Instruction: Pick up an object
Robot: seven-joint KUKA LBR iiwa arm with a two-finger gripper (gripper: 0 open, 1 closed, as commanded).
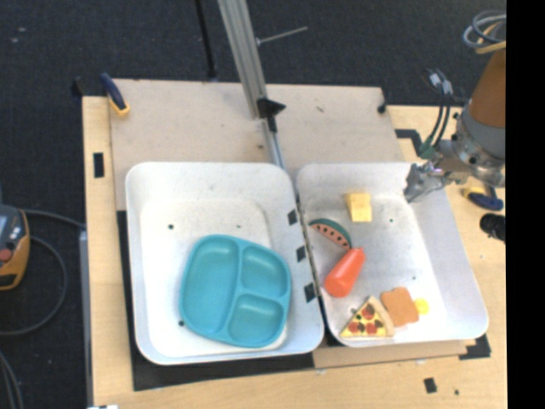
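Pizza slice toy [368,320] sat at the near edge of the right bin [451,262], against the front wall. Just right of it, touching or nearly so, an orange-brown block [398,306] with a small yellow piece [421,307] at its right side. Slightly farther in, an orange-red cone-shaped toy [344,273] lay tilted, near the divider between bins. Right behind the cone, a watermelon slice toy [329,232], curved, green rind facing out. Farther still, a yellow cube [359,206] stood apart from the rest, in the far half of the right bin.

Left bin [153,203] held a teal divided plate [236,290], three compartments, in its near half.

Gripper [419,183] hovered over the far right corner of the right bin, well apart from every toy; nearest was the yellow cube. Nothing seen between its fingers. Whether they were spread or closed: could not tell, too small and blurred. Grey wrist and orange band [487,96] rose to the right above it.

Behind the bins, an aluminium extrusion post [240,45] leaned up from the bench [187,118]. A blue-and-yellow clamp [114,95] sat at the far left corner.
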